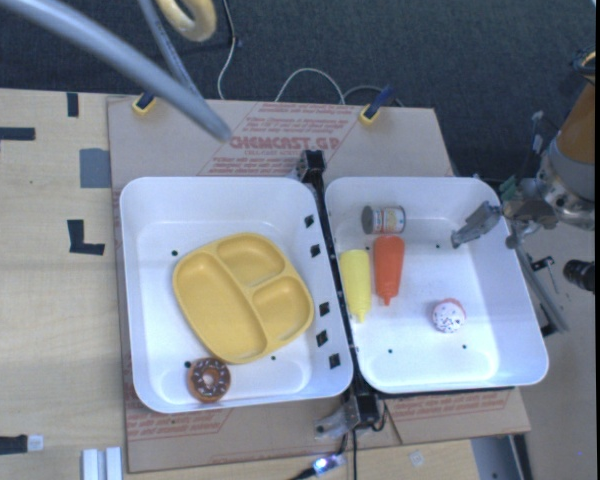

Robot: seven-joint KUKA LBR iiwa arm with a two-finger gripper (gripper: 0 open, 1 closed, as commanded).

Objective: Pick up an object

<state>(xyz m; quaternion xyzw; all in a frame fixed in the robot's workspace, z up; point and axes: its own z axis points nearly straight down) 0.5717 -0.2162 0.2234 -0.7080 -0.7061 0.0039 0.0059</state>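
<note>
Camera view: hand (492, 222) over right bin (515, 298) rim, holding nothing; opening can't be judged.

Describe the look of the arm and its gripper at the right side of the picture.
The arm is grey with an orange band above the wrist, seen at the picture's right edge. Below the band sits a grey, boxy metal wrist section with dark fittings. The gripper is a slim grey metal piece jutting left over the right bin. No markings are legible on it.
</note>
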